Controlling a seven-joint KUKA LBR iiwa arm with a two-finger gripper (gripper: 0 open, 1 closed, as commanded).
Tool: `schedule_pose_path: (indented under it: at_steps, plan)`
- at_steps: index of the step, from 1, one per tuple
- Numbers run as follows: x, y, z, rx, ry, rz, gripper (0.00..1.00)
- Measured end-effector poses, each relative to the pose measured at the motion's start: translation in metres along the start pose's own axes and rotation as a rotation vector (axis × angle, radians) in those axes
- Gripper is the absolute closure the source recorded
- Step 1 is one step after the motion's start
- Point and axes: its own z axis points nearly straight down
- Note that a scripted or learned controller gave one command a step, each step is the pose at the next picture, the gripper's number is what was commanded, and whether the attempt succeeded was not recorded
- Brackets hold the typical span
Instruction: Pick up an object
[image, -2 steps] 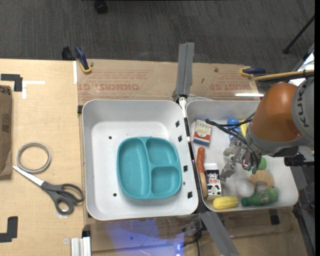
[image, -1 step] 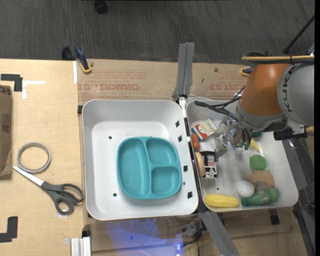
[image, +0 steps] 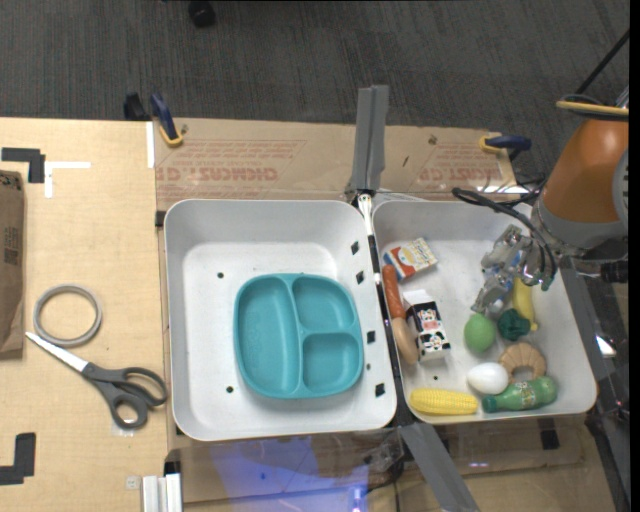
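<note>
Over the right bin (image: 570, 330), the gripper (image: 503, 278) is hanging above the toy food, close to a yellow banana (image: 523, 302) and a green lime (image: 480, 332); whether it is open or shut, I cannot tell, and nothing is showing in its grasp. Just beside the banana a dark green piece (image: 515, 325) is lying, with a brown doughnut-shaped piece (image: 522, 358) below it. A white egg (image: 488, 379), a yellow corn cob (image: 444, 402) and a green bottle (image: 520, 395) are sitting along the bin's near edge. Toward the bin's left side, a small black-and-white carton (image: 429, 329) is lying beside a long sausage-like piece (image: 398, 315), with a white, red and blue carton (image: 411, 258) above them. Across the divider, the left bin (image: 190, 300) is holding a teal divided plate (image: 298, 334). Well apart on the bench's left, scissors (image: 105, 378) and a tape roll (image: 67, 314) are lying.
</note>
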Motion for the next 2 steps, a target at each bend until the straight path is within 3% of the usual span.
schedule_pose_path:
  at_steps: [1,2]
  plan:
    - [0.067,0.052,-0.002,0.007,-0.006,0.106,0.00]
    - [0.102,0.045,-0.004,0.012,-0.015,0.104,0.00]
